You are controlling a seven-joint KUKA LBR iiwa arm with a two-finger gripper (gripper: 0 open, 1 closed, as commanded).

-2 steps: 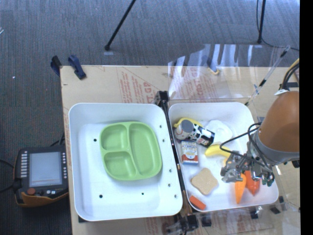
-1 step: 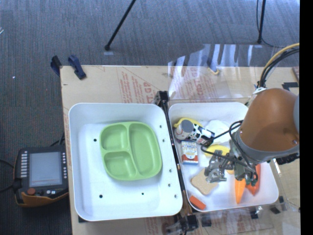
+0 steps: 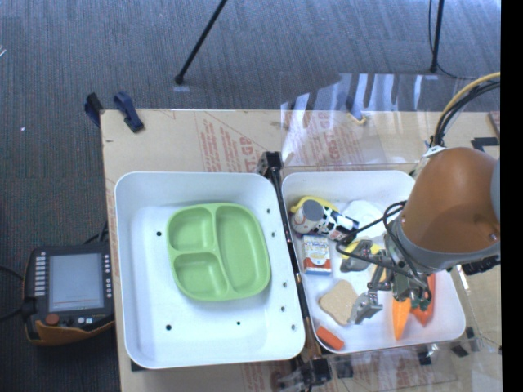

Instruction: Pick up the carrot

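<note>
- Writing: red print runs across the bench (image 3: pixel 221 141) board behind the bins; letters reversed and too broken to read. Small carton (image 3: pixel 317 254) in the right bin (image 3: pixel 372 178) has a picture label, text too small to make out.
- Carrot (image 3: pixel 400 318): orange, tapered, point toward the near rim — lies in the right bin's near right part, just beside a redder tapered piece (image 3: pixel 424 307) on its right.
- Jaws (image 3: pixel 369 300): grey metal fingers hang over the right bin just left of the carrot, above a tan slice of bread (image 3: pixel 337 301); whether they are spread or pressed together I cannot tell. Nothing seen between them.
- Arm's orange band (image 3: pixel 453 202) covers the bin's right side and partly overhangs the carrot's top end.
- Nearby clutter: yellow banana (image 3: pixel 310 202) with a round grey object (image 3: pixel 310 214) at the far left; small orange piece (image 3: pixel 330 337) near the front rim.
- Left bin (image 3: pixel 131 219): green divided plate (image 3: pixel 218 250), three compartments.
- Off the bench, left: a pendant with screen (image 3: pixel 72 288) on the carpet.
</note>
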